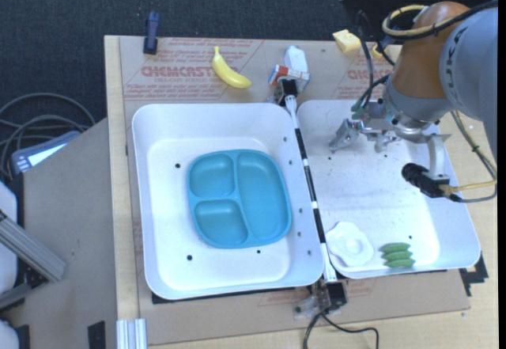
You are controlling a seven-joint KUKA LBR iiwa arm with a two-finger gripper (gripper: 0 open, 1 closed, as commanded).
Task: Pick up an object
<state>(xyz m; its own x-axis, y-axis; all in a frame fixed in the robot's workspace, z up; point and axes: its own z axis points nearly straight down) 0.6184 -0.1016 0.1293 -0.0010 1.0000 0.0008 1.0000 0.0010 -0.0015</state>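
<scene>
The jaws hang over the far part of the right bin, spread apart with nothing between them, and their tips point down at bare white floor near the bin's far left corner. The grey arm with its orange band enters from the right edge and bends down over the bin's far side.

Candidate objects in the right bin lie at the near end, well apart from the jaws:
- a white fried egg, against the near left corner
- a green pea pod, just beside the egg on its right, close to the near wall

The left bin holds a blue divided plate, lying flat near its centre.

On the worktop, beyond the bins:
- a yellow banana, behind the left bin
- a small white and red carton, behind the seam between the bins
- a yellow wedge, at the far edge behind the right bin
- a dark blue object, at the far left corner; its kind cannot be told
</scene>
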